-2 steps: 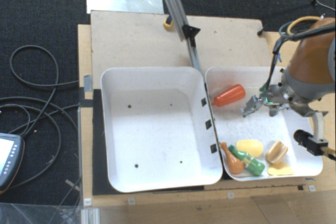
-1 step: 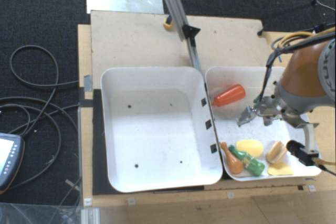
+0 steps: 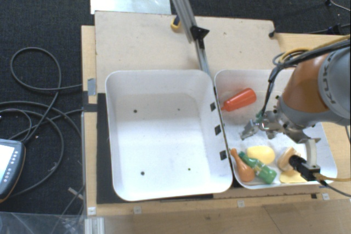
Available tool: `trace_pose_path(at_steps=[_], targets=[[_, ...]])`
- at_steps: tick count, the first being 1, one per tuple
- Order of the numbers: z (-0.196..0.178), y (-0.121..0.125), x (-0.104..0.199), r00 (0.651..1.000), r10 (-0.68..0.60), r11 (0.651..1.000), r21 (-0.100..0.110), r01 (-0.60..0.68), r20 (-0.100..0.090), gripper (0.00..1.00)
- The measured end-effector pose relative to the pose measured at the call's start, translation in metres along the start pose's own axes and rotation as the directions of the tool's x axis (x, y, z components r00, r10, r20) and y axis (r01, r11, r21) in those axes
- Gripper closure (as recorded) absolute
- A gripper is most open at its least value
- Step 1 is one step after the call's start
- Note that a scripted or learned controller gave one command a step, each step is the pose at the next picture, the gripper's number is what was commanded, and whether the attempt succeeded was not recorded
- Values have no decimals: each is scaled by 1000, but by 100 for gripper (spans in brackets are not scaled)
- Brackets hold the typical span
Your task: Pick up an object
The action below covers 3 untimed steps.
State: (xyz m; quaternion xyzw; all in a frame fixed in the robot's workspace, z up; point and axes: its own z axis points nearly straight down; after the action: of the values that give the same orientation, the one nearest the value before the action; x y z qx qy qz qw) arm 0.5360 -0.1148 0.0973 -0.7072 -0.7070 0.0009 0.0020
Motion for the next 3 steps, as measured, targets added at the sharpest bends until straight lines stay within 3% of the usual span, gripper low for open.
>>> trace_pose_path(at_steps=[1, 3], targets=[[-14, 2, -1, 1000, 0, 1000, -6, 0, 1, 100], [-115, 9, -4, 1000, -5, 1000, -12, 5, 4, 100]])
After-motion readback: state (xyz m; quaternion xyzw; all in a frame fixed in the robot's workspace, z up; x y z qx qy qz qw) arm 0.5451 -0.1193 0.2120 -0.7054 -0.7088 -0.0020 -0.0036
